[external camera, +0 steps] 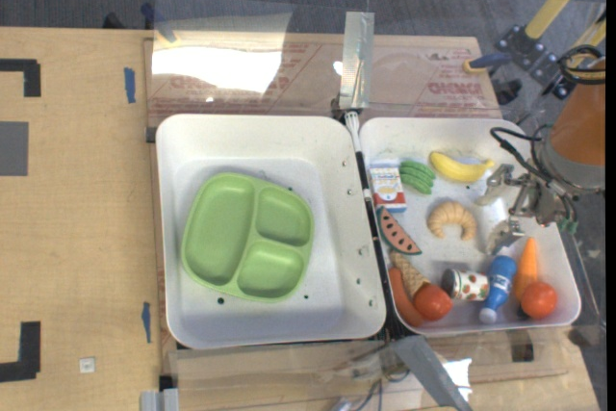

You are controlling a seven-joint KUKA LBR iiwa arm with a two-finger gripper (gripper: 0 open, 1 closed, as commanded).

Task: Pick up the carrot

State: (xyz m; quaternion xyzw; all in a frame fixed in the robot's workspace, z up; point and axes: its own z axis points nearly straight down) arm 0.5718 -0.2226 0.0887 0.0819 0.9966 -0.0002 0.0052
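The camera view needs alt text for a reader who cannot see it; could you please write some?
The robot's gripper hangs over the right bin, just above an orange carrot lying among toy foods: a banana, a croissant, a watermelon slice and two tomatoes. The left bin holds a green divided plate.

An orange carrot (526,265) is seen in the white right bin (568,318). Beside the carrot, a blue bottle (500,282) (white-capped) and red tomato (539,300) are shown. Left of it, a yellow banana (460,166), tan croissant (452,219) and green divided plate (248,235) are found.
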